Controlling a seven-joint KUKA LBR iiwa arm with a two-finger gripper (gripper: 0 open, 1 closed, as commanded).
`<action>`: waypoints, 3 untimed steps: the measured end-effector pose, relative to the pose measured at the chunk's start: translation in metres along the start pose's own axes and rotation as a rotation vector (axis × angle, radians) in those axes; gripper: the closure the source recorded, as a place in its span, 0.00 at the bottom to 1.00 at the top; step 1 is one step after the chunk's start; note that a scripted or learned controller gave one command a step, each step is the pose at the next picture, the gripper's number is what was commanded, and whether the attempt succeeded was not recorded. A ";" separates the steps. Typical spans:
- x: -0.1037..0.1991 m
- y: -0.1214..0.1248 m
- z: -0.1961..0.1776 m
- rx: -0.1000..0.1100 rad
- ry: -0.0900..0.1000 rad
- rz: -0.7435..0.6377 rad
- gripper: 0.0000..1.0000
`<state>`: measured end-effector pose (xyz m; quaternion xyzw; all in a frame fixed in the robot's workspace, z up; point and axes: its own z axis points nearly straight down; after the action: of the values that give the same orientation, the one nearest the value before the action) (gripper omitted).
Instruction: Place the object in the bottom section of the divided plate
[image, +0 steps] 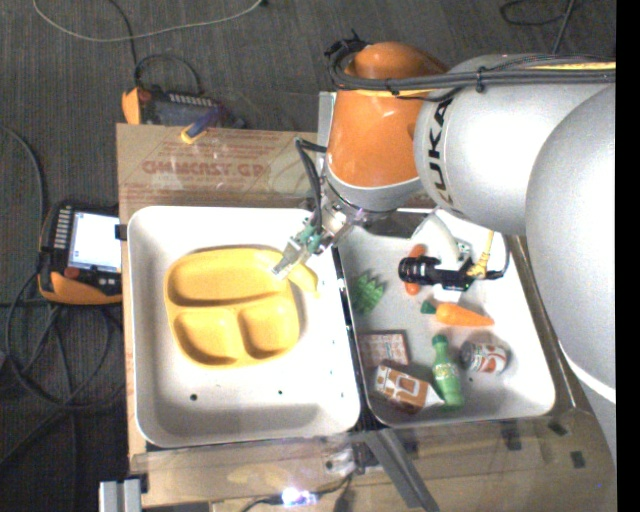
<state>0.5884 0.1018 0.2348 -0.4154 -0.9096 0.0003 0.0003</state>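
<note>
The arm (500, 130) reached in from the right and hung over the inner edge of the left bin (150, 400), which lay beside the right bin (535, 400) on the bench (135, 140). A yellow plate (215, 335), divided into one long section and two smaller ones, lay in the left bin. The end effector (300, 248) stood over the plate's right rim; whether it was spread or pressed together could not be told, and no object could be seen in it. A thin yellow piece (312, 283) lay just beside the plate's right rim and may have been the task's object, though this is uncertain. The right bin held a carrot (465, 314), a green bottle (447, 372), a can (485, 357) and a small box (401, 386). The step in hand was judged to be the placing approach. The next move would call for a shift toward the plate's lower sections before any release.
</note>
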 end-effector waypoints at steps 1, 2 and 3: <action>0.032 0.011 0.001 0.001 0.001 0.020 1.00; 0.030 0.029 -0.007 0.001 -0.003 -0.079 1.00; 0.064 -0.042 0.012 0.003 0.000 -0.068 1.00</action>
<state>0.5143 0.1224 0.2229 -0.3843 -0.9232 0.0015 0.0007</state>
